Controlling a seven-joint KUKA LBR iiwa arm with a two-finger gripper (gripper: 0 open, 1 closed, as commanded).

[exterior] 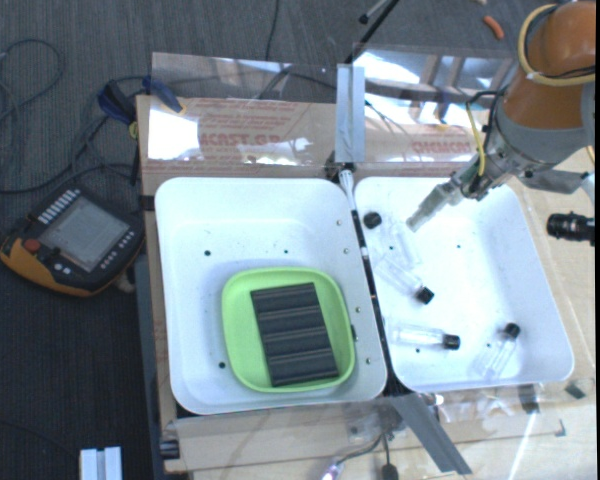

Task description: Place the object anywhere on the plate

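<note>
Clear vials [425, 339] (black-capped) lie beside the plate [288, 330].

My arm [555, 78] enters from the upper right and sits above the far right corner of the right bin [540, 268], which I use as my landmark. The orange band shows at the top of the arm, with the grey wrist section below it, nearer the bin. From the wrist the arm slants down and to the left, over the bin's far half. The gripper [420, 216] is at the low end of that slant, a slim pale tip hanging over the bin's far left quarter, close to the wall on its left side. I cannot make out how its fingers stand.
</note>
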